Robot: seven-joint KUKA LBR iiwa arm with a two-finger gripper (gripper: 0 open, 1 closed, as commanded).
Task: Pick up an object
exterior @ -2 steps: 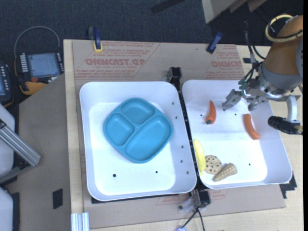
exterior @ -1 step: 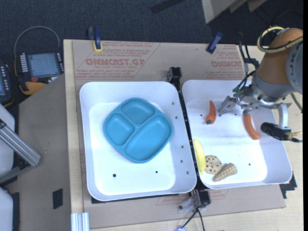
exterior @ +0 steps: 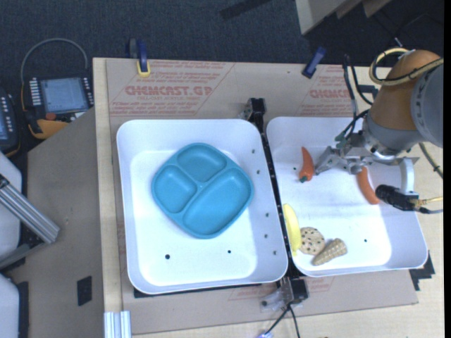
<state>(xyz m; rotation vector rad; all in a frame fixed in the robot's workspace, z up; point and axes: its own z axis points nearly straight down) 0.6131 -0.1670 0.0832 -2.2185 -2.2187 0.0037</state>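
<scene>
The right bin [exterior: 394,252] holds several small items. An orange carrot with a green tip [exterior: 306,164] lies at its upper left, and an orange sausage [exterior: 366,186] sits near the middle right. Along the front lie a yellow banana [exterior: 290,225], a speckled cookie [exterior: 311,239] and a tan cone [exterior: 330,251]. My gripper [exterior: 340,165] hangs low over this bin between the carrot and the sausage. It is open, its fingers splayed, one tip close to the carrot's right side. Nothing sits between the fingers.
The left bin [exterior: 141,259] carries a blue divided plate [exterior: 203,190] at its middle. A black divider rail [exterior: 268,182] separates the bins. The grey arm with its orange band [exterior: 405,83] enters from the upper right, with cables trailing beside it.
</scene>
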